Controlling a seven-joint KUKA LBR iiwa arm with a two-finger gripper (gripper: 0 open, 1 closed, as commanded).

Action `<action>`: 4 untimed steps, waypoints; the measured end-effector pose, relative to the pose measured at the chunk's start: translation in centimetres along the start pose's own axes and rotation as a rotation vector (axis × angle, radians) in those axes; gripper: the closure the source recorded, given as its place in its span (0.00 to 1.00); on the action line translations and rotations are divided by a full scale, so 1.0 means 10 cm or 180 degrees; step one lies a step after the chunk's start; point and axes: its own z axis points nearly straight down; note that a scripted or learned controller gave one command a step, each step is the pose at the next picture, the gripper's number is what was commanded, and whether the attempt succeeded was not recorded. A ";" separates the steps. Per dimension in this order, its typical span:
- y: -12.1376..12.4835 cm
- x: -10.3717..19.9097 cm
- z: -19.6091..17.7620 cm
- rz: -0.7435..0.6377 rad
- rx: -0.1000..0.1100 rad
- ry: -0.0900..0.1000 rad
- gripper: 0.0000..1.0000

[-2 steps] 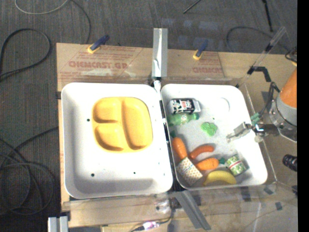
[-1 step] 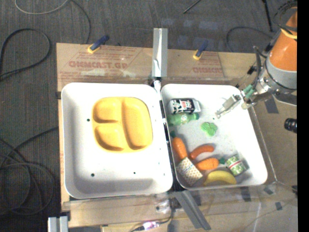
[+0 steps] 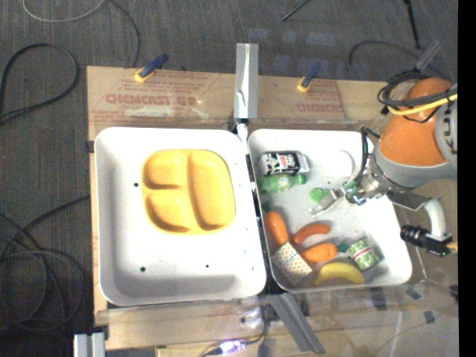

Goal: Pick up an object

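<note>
Nearest the lens, along the lower rim of the right bin, a toy banana lies on its side, touching a wrapped cupcake-like item at its left end and sitting just below a small green-and-white can. Largest in view is the cardboard-topped bench, bearing two blue-and-yellow clamps along its far edge. On it, side by side, sit the left bin and the right bin. A yellow divided tray with three compartments lies flat in the left bin, toward its far half. The grey arm, with its orange band, reaches in from the right over the right bin's far right corner. Its gripper is low over the bin floor beside a small green object; whether the fingers are wide, narrow, or closed on anything cannot be told at this scale. In the far left part of the right bin a black-and-white carton rests against a green bottle. Below these, an orange carrot stands against the bin's left wall, a red-orange sausage lies near the centre, and a second carrot lies between the sausage and the banana.
</note>
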 end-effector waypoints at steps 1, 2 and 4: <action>0.27 0.00 0.66 -0.0142 -0.0046 -0.0036 0.00; 0.65 -0.03 -0.23 0.0097 -0.0004 -0.0011 0.00; -0.03 0.46 0.68 0.0190 -0.0042 -0.0026 0.00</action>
